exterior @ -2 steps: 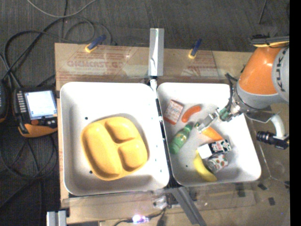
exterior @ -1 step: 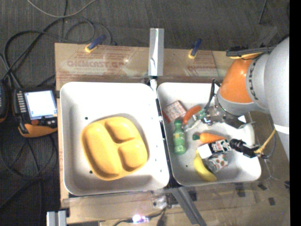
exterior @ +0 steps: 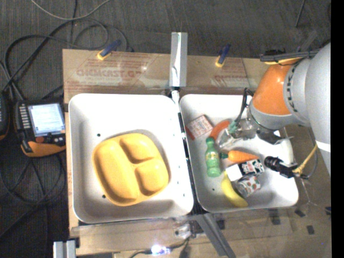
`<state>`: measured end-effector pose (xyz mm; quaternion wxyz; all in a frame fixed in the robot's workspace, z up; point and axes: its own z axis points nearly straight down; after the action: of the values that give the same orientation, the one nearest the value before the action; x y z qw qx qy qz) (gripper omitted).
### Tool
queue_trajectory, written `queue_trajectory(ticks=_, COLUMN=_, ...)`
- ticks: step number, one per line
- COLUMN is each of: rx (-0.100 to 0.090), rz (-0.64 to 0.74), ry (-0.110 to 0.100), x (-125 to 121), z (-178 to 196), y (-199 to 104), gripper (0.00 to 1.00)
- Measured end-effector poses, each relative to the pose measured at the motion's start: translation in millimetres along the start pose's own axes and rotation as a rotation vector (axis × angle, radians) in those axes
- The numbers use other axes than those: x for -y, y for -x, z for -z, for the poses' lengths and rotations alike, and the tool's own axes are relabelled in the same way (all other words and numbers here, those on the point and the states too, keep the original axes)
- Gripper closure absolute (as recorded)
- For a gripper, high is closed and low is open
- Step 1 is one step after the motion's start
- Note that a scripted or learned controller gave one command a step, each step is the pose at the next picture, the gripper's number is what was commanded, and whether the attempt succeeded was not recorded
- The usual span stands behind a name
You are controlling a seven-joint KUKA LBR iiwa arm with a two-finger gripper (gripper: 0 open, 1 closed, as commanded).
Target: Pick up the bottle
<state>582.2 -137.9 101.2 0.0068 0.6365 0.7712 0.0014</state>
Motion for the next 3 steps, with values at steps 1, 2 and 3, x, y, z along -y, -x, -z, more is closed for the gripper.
queue_trajectory(ticks=1, rx=0.001, rz=0.0, ry=-0.001, x=0.2, z=-0.1, y=0.2, gripper=0.0)
queue_trajectory(ticks=2, rx=0.001, rz=0.0, ry=-0.001, x=0.2, z=-0.1, y=0.2, gripper=0.0)
queue_trajectory(ticks=3, rx=0.001, rz=0.001, ry=-0.002, x=0.1, z=8.4, y=-0.5, gripper=1.0)
